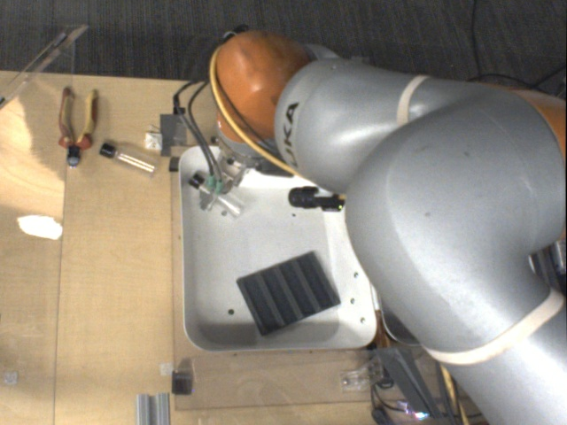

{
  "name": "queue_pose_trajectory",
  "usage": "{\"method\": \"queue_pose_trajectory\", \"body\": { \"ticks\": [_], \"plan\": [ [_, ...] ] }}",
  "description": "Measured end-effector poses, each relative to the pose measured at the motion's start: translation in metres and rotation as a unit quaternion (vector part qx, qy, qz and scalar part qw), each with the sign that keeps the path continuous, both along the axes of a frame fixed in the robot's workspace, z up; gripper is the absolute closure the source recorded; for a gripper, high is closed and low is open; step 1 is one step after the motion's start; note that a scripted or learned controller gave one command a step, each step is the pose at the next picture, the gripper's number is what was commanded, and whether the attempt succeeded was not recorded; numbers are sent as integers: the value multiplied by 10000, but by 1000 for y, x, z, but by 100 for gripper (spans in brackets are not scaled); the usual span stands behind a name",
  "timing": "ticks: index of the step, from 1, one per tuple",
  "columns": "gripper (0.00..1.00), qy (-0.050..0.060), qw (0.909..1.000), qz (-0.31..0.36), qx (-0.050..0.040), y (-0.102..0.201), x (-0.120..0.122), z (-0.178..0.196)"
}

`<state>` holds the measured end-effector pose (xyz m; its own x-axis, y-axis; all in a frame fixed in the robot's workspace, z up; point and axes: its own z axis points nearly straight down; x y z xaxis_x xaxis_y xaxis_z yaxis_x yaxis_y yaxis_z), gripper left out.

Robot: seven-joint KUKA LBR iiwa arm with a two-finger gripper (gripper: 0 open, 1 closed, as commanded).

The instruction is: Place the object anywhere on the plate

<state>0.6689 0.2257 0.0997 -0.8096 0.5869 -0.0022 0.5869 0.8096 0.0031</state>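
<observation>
A shallow white plastic bin (188,273) sits on the pale wooden bench (106,308). Its left and lower walls are in plain sight, and its right side is covered by the big grey arm (443,193). The flat black ribbed rectangular pad (288,292) lies askew on the bin floor toward the lower wall. Its lowest corner is close to that wall, and it sits well apart from the left wall.

A broad stretch of bare white floor separates the pad from the gripper (220,200). The gripper is at the bin's upper left corner, just beside the left wall (a tight spot, with the rim on two sides). Whether the gripper is open or closed cannot be told from this angle.

On the bench, left of the bin's upper corner, lie red-handled pliers (77,120) and a small clear tube with a black cap (128,157).
</observation>
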Motion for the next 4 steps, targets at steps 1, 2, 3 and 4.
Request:
{"method": "queue_pose_trajectory", "body": {
  "ticks": [1,2,3,4],
  "plan": [
    [100,-40,9651,2620,3,10,-12,82],
    [100,-43,9551,2964,-4,10,-4,184],
    [100,-83,9552,2958,13,11,-3,196],
    [100,-125,9553,2953,25,12,-2,208]
  ]
}}
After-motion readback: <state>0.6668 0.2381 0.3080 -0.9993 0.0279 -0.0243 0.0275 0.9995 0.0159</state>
